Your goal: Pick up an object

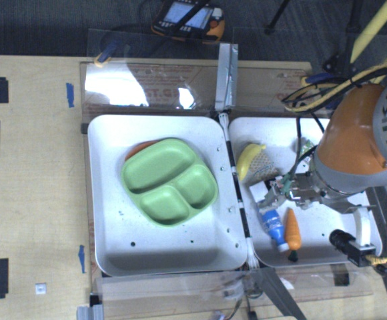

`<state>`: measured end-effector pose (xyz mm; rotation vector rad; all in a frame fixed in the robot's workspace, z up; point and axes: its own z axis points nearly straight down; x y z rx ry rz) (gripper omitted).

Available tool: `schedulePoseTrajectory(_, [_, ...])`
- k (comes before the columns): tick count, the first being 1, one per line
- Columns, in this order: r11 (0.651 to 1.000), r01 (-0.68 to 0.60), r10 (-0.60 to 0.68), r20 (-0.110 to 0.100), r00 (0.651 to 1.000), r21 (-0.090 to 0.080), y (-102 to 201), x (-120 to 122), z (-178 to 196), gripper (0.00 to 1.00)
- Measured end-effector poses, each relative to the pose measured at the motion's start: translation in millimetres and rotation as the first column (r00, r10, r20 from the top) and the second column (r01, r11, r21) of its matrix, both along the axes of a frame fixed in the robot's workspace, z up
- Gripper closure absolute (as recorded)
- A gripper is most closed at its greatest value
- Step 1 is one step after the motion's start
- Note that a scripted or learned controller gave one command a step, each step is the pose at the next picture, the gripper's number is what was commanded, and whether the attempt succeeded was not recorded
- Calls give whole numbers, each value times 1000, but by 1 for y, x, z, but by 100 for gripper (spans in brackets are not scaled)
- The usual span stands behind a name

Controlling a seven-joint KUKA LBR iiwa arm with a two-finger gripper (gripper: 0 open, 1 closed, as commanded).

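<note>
Whether the jaws are parted or clenched is impossible to tell; the gripper (278,191) is hanging low in the right bin (353,253), just above a blue bottle (273,227) and an orange carrot (292,229) lying side by side, long axes running toward the bin's front wall.

The arm is hiding part of the yellow object (249,157).

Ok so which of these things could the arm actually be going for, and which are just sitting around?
Belonging to the job, in the right white bin:
- gripper
- yellow banana-shaped toy
- small blue and white bottle
- orange carrot-shaped toy

Lying about:
- green divided plastic tray, alone in the left white bin
- black handheld controller beyond the bench
</note>
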<state>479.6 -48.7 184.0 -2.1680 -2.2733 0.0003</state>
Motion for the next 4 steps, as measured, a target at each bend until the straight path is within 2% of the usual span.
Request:
schedulePoseTrajectory(1, [1000, -27, 27, 7, 1000, -1, -45, 1, -97, 0])
schedulePoseTrajectory(2, [1000, -26, 26, 8, 1000, -2, -46, 2, -87, 100])
schedulePoseTrajectory(3, [999, 40, -40, -1, 999, 0, 8, 34, 0, 100])
schedulePoseTrajectory(4, [854, 520, -520, -1, 854, -2, 0, 34, 80, 100])
